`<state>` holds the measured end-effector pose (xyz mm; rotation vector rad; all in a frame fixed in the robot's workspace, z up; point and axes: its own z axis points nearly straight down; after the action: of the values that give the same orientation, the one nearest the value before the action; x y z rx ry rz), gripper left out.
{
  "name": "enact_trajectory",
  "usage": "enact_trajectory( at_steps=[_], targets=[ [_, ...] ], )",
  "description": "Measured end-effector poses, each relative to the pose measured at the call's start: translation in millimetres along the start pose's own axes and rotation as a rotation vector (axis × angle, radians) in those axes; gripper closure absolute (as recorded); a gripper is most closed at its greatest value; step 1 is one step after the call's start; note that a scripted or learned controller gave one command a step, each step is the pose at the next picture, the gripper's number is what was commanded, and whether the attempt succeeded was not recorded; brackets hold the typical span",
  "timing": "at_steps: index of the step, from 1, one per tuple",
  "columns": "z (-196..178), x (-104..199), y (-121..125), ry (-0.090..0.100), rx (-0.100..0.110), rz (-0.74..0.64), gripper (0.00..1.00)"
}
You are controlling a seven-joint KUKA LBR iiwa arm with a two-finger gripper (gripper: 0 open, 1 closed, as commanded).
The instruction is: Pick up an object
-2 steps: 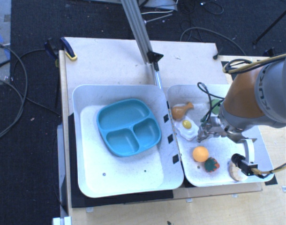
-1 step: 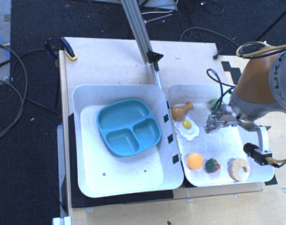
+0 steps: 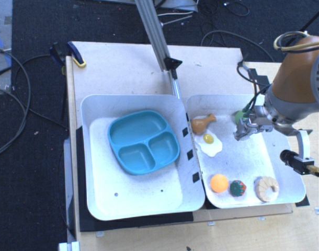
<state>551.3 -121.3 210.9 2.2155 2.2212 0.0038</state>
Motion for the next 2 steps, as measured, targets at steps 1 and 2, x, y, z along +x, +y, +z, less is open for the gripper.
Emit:
enact_trajectory(
  at_steps=[1,2],
  targets=[
    [-35.2,-0.1,1.2,0.0,0.0,0.0,1.0],
    [-39.7,42.6,19.4,0.002,0.002,-0.004,1.0]
  ],
)
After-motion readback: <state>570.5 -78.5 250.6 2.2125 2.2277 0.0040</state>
